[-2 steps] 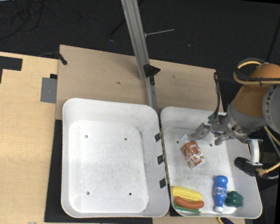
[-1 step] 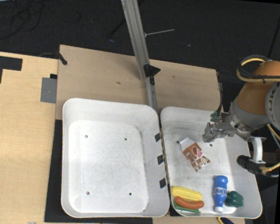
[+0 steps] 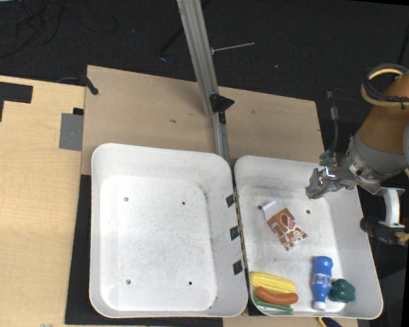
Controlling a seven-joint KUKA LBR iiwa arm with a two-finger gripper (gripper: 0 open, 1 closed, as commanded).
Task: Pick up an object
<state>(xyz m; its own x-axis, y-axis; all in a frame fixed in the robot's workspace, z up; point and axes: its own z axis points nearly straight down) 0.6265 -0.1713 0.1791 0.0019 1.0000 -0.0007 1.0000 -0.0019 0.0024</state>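
The right bin (image 3: 360, 233) holds a brown and white packet (image 3: 285, 228) near its middle. Along its front edge lie a yellow corn cob (image 3: 273, 282), an orange-red sausage-shaped piece with green under it (image 3: 275, 297), a blue bottle (image 3: 320, 280) and a dark green lump (image 3: 342, 289). My gripper (image 3: 320, 184) hangs over the back right part of this bin, up and to the right of the packet. I see nothing between its fingers.
The left bin (image 3: 109, 167) stands beside the right one, with black clips (image 3: 232, 231) on the shared rim. A slanted metal rail (image 3: 203, 68) rises behind the bins. The grey arm with its orange band (image 3: 390, 121) comes in from the right.
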